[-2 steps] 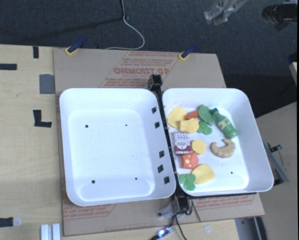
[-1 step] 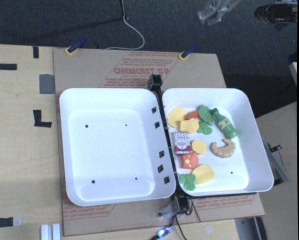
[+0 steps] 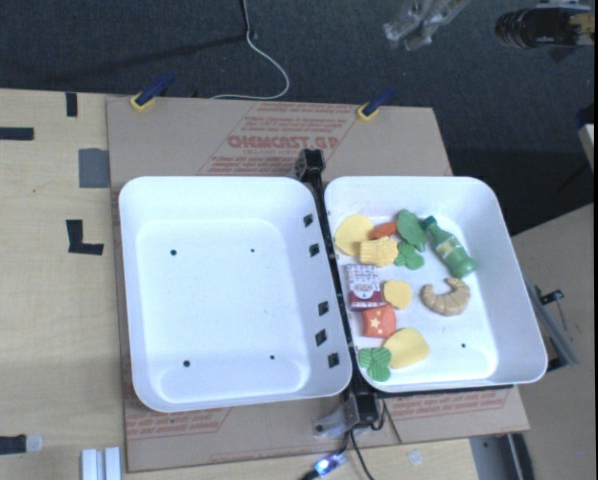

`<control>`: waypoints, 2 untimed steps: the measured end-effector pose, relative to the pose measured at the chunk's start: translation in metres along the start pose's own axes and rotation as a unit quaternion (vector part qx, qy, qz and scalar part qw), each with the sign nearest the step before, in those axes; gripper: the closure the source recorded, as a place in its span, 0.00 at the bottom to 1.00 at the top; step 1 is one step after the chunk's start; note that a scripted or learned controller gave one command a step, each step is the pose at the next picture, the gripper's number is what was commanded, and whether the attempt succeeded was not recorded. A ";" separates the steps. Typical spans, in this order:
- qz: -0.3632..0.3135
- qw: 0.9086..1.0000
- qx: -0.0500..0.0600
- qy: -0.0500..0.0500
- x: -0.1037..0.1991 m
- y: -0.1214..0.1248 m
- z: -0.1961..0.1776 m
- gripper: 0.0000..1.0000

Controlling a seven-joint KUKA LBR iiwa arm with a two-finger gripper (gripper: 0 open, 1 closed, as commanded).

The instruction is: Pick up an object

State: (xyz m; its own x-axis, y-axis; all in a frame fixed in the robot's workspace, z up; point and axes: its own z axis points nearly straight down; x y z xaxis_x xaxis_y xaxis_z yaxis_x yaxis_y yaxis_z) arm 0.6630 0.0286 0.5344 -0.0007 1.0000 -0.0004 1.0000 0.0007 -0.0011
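Note:
The right bin (image 3: 499,268) holds several toy foods. Among them are a green bottle (image 3: 449,248), a tan croissant (image 3: 446,296), a red and white packet (image 3: 364,286), a red block with a star (image 3: 379,320) and a yellow lemon shape (image 3: 408,348). Yellow pieces (image 3: 355,234) and a green leafy piece (image 3: 411,230) lie near the bin's far left corner. My gripper (image 3: 417,23) hangs high above the bench, beyond the far edge of the right bin and well away from every object. It looks faint and blurred against the dark floor.
The left bin (image 3: 219,288) sits beside the right one, joined along a black hinge strip (image 3: 324,268). Both rest on a cardboard sheet (image 3: 279,138) held by yellow and blue clamps. A white cable (image 3: 264,53) trails across the dark floor at the back.

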 end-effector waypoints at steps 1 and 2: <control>-0.002 1.000 0.000 0.001 0.021 -0.060 -0.001 1.00; -0.001 1.000 0.000 0.001 0.021 -0.128 -0.002 1.00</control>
State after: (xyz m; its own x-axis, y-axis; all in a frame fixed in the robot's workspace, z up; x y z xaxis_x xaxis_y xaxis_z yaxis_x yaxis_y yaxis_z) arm 0.5354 0.0494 0.5361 -0.0028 1.0000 0.0008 1.0000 0.0028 -0.0007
